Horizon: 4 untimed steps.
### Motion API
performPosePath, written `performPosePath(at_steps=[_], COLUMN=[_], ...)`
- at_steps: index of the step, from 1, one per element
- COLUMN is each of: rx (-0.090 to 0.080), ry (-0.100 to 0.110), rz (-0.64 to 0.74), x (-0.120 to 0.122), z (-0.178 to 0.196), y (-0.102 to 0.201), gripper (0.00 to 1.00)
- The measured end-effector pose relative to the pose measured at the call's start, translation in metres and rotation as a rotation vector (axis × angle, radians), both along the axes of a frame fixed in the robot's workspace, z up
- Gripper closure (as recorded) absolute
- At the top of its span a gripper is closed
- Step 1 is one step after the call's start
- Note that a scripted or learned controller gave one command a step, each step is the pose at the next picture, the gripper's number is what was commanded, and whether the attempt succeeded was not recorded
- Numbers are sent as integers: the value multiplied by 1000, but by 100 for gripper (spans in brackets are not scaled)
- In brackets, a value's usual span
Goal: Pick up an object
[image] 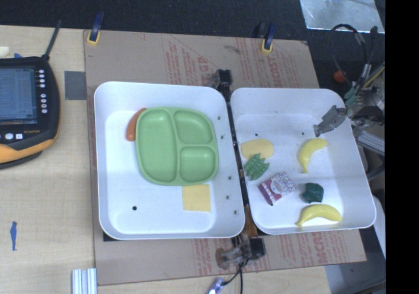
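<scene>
1. Candidate objects all lie loose in the right bin [353,155]: a yellow banana-shaped piece [311,152] near the upper right, a second banana piece [319,215] by the near wall, a dark green lump [313,191] between them, a red-and-white wrapped item [277,187] mid-bin, a leafy green piece [256,167] and a yellow rounded piece [256,148] toward the left wall.
2. Claw [325,122] sits at the bin's upper right, above and just beside the upper banana piece. Nothing visible between its tips. Spread or pressed together: cannot tell, too small and dark at this angle.
3. Progress, as a judgement: no object lifted; every piece rests on the bin floor. The grasp and lift are still to do. The upper banana piece looks like the nearest target.
4. Left bin [114,175] holds a green divided tray [175,145], an orange sausage-like piece [133,125] touching the tray's left edge, and a flat yellow square [196,198] just below the tray.
5. Both bins rest on a cardboard sheet [163,57] on the desk [39,220]; a teach pendant [26,109] lies at far left.
</scene>
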<state>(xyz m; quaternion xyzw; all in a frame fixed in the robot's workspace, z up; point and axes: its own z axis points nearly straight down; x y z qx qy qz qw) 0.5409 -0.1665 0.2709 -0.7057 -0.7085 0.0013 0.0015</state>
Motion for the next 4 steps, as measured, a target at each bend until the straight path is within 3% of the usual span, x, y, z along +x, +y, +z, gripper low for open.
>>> performPosePath(at_steps=[1,2,3,4], rx=[0,0,-3,-3], ry=[3,3,2,2], rz=[1,1,6,5], x=[22,6,6,6], z=[-99,-180,-169,-169], y=[-2,-24,-25,-25], gripper=[0,0,100,0])
